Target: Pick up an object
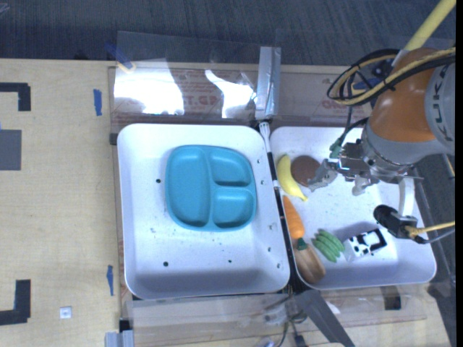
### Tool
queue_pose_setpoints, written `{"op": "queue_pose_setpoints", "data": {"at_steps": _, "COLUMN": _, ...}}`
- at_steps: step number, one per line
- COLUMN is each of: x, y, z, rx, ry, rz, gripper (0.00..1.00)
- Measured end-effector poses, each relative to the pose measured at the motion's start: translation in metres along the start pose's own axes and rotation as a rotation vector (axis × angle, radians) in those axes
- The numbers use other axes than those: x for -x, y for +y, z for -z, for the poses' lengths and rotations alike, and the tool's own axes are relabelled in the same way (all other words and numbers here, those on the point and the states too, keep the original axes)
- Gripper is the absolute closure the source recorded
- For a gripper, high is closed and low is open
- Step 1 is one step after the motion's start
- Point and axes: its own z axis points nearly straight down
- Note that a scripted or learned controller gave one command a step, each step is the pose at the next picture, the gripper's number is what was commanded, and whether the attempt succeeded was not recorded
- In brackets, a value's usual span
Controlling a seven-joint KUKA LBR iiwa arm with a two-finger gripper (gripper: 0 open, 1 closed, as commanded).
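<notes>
1. Far left, the left bin (137, 194) carries one blue divided plate (211, 186), flat in the middle. Nothing small to grab there, I'd say.
2. Over the divider, the right bin (412, 262) has the real candidates, crowded along its left wall: a banana (289, 179) beside a brown round piece (304, 168), an orange carrot (293, 219) below, then a green vegetable (328, 244) and a black-and-white toy (366, 243).
3. Now the gripper (340, 176), hovering beside the brown piece, fingers spread apart, nothing between them. Likely lining up there.
4. Right edge, the arm (409, 114) leans in, cables looped above.
</notes>
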Motion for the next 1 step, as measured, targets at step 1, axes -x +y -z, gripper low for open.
{"op": "queue_pose_setpoints", "data": {"at_steps": 1, "x": 0.0214, "y": 0.0421, "z": -0.0586, "rx": 0.002, "ry": -0.002, "rz": -0.016, "gripper": 0.0}}
